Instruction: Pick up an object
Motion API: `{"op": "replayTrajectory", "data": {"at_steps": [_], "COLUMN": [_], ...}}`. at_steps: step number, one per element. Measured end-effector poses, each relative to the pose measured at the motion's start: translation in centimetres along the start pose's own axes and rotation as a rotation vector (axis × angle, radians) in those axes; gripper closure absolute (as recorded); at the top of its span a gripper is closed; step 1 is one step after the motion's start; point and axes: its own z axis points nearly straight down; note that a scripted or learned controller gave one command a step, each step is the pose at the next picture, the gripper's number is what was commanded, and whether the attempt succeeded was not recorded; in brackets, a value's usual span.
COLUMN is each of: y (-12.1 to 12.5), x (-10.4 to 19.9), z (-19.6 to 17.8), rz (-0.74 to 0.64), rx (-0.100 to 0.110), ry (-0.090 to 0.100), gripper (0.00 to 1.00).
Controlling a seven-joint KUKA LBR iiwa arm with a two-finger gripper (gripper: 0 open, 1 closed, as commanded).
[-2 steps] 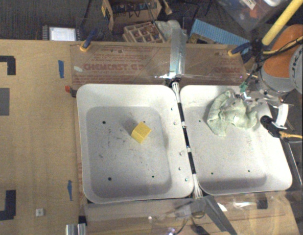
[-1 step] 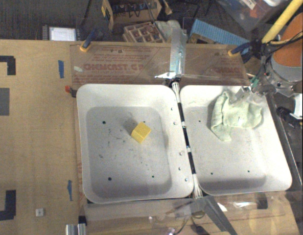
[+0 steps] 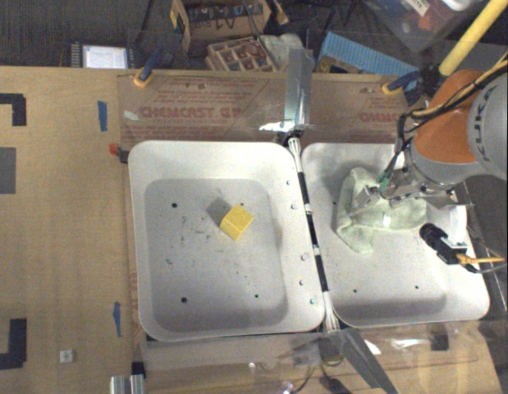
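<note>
while the hand [image 3: 383, 192] hangs low over the crumpled pale green cloth [image 3: 358, 220] in the right bin [image 3: 401, 294], we cannot tell from this slanted view how far open it is, nor whether it has hold of any fabric. the cloth lies bunched in the upper half of that bin, under and just beside the hand, and we take it to be the thing being tried for. the yellow block [image 3: 236, 222] rests alone near the middle of the left bin [image 3: 212, 306], well apart from the hand.

the main risk, as we judge it, is a thin grasp. soft fabric gives way, so the hand may close on a single fold or on nothing, and a lift would then let the cloth slide out and drop back. a second risk is pressing too deep: if the hand goes through the loose folds it could meet the bin floor. the cloth also lies near the wall between the bins, so a trailing edge could drag over that rim during a lift and pull free.
</note>
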Motion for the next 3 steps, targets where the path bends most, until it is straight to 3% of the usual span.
{"op": "replayTrajectory", "data": {"at_steps": [1, 2, 3], "y": [-0.5, -1.2, 3.0], "x": [1.9, -0.9, -6.2], "z": [0.0, 0.0, 0.1], "rz": [0.375, 0.273, 0.258], "rx": [0.001, -0.003, 0.005], "ry": [-0.001, 0.002, 0.004], "gripper": [0.00, 0.00, 0.00]}}
